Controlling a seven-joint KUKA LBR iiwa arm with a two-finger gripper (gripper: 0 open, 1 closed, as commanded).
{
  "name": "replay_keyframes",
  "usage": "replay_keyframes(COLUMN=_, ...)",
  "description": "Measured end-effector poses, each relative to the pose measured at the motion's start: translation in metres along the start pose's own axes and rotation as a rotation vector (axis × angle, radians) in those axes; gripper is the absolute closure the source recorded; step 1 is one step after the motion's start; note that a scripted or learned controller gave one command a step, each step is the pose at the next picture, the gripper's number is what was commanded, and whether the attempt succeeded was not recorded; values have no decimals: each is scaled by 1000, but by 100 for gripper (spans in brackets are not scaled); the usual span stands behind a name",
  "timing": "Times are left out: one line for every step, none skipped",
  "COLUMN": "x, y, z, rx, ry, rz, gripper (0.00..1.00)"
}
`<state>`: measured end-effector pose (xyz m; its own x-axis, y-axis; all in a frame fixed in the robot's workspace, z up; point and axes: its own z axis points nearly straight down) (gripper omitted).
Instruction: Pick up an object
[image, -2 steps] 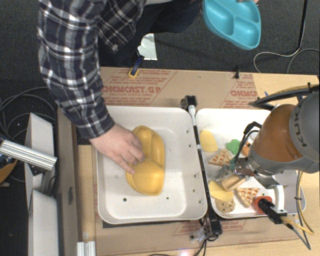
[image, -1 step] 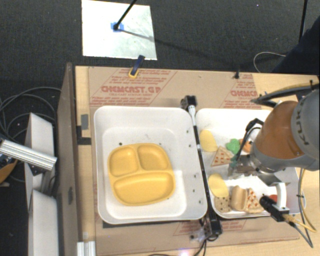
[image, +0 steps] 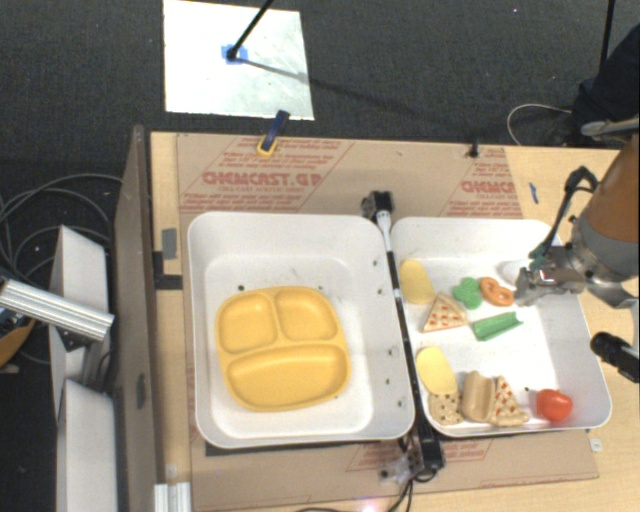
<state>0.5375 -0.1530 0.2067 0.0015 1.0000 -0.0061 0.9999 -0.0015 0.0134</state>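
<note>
The right bin (image: 575, 330) holds several toy foods. Near its middle are an orange pretzel (image: 495, 291), a green piece (image: 466, 293), a green pod (image: 496, 325), a pizza slice (image: 443, 316) and a yellow piece (image: 416, 281). Along the front lie another yellow piece (image: 435, 368), a bread roll (image: 477, 396), a second pizza slice (image: 507, 401) and a red tomato (image: 554, 404). My gripper (image: 532, 278) hangs over the bin's right half, just right of the pretzel. No object shows in its grasp.
The left bin (image: 225, 250) holds a yellow divided plate (image: 283, 346). A black clamp (image: 378, 205) sits where the two bins meet at the back. The arm's grey body (image: 610, 240) covers the right bin's far right corner.
</note>
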Motion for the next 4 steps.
replay_keyframes(x=3, y=-3, z=7, rx=11, ry=5, rz=-2, gripper=0)
replay_keyframes(x=-5, y=-5, z=127, rx=11, ry=6, rz=0, gripper=0)
replay_keyframes(x=-36, y=63, z=122, rx=4, ry=2, rz=-7, gripper=0)
replay_keyframes(x=-25, y=121, z=36, rx=0, ry=3, rz=-9, gripper=0)
